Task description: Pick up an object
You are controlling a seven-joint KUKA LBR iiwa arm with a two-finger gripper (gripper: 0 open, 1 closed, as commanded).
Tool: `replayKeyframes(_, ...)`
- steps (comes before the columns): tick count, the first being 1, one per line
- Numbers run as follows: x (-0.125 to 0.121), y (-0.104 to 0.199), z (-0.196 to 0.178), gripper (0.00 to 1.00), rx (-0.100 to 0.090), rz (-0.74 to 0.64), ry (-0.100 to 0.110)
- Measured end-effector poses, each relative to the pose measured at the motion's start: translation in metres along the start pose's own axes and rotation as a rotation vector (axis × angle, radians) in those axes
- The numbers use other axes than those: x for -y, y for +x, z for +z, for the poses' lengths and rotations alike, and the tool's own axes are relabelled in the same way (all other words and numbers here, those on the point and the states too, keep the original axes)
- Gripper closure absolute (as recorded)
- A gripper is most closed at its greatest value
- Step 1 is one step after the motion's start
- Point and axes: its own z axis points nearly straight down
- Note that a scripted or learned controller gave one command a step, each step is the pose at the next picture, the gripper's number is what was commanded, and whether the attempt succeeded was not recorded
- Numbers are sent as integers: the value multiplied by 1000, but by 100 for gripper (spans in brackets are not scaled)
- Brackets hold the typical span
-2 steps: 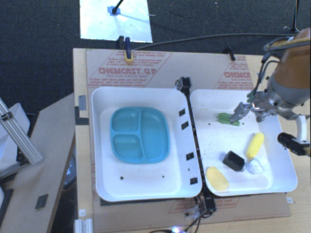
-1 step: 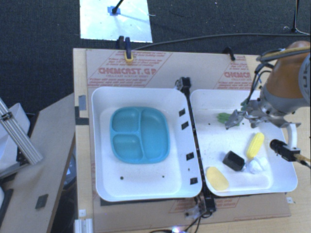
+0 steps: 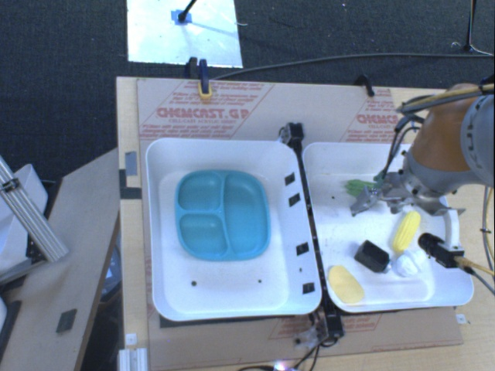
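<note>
In the right bin (image 3: 448,294) my gripper (image 3: 365,201) reaches in from the right, low over the bin's upper middle. A small green object (image 3: 356,185) lies just above and to the left of its tip, partly hidden by it, and I cannot tell whether they touch. Below the wrist lies a yellow corn cob (image 3: 406,231). A black block (image 3: 372,256) and a small white object (image 3: 406,266) sit near the bin's front. A yellow oval piece (image 3: 346,284) rests at the front left corner.
The left bin (image 3: 166,284) holds a blue divided plate (image 3: 223,214). A black divider with clips (image 3: 302,222) runs between the two bins. The arm's grey and orange body (image 3: 452,141) overhangs the right bin's far right side.
</note>
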Motion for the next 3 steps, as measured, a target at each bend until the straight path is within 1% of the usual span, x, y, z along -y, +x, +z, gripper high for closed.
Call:
replayKeyframes(1, -2, -1, -13, 100, 2, 0, -5)
replayKeyframes(2, -10, -9, -66, 100, 2, -2, -8)
replayKeyframes(3, -10, -10, -109, 100, 2, -3, -7)
